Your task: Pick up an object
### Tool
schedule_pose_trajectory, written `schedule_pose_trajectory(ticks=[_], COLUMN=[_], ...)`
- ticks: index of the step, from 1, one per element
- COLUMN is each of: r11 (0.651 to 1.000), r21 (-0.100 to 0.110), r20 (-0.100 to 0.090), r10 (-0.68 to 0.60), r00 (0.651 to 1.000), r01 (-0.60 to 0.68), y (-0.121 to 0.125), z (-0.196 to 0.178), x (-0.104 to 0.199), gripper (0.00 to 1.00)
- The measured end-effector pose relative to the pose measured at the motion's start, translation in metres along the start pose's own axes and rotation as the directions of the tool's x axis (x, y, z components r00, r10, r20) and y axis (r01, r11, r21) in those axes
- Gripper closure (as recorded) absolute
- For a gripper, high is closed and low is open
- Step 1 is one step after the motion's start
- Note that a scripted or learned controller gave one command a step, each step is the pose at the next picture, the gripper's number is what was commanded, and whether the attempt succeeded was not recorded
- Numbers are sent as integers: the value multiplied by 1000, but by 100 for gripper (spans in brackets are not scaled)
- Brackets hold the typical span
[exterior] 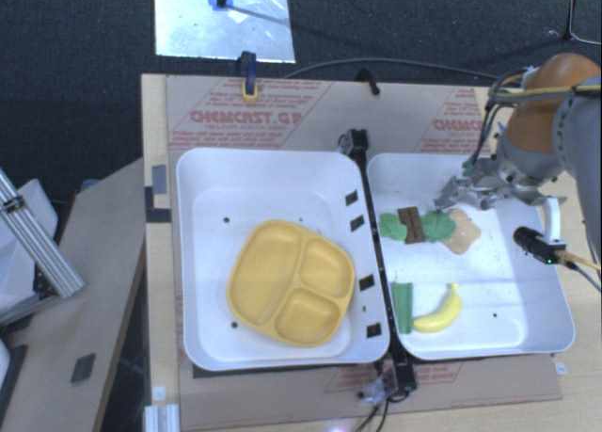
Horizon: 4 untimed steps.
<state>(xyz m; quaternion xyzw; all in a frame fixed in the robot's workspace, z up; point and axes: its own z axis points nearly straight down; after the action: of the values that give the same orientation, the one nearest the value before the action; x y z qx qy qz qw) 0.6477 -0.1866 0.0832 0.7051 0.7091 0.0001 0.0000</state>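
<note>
Gripper (458,191) near far edge of right bin (555,322), fingers apparently spread and holding nothing, hovering just above tan slice (461,231) lying beside green pieces (435,226) toward bin's middle.

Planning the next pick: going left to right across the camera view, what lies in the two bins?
Yellow divided tray → green block → yellow banana → the hand above the right bin's far side.
</note>
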Motion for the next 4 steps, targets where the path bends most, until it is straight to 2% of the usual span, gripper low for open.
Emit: schedule_pose_trajectory(ticks=[1, 2, 3, 4], r11=[1000, 1000, 1000, 1000], r21=[-6, -8, -8, -8], r20=[2, 3, 3, 2], r10=[-3, 2, 0, -1], r00=[1000, 1000, 1000, 1000], r01=[3, -2, 0, 1], y=[2, 5, 12, 15], z=[-14, -77, -124, -186], x=[0, -8, -13, -5], gripper=[100, 100, 100, 100])
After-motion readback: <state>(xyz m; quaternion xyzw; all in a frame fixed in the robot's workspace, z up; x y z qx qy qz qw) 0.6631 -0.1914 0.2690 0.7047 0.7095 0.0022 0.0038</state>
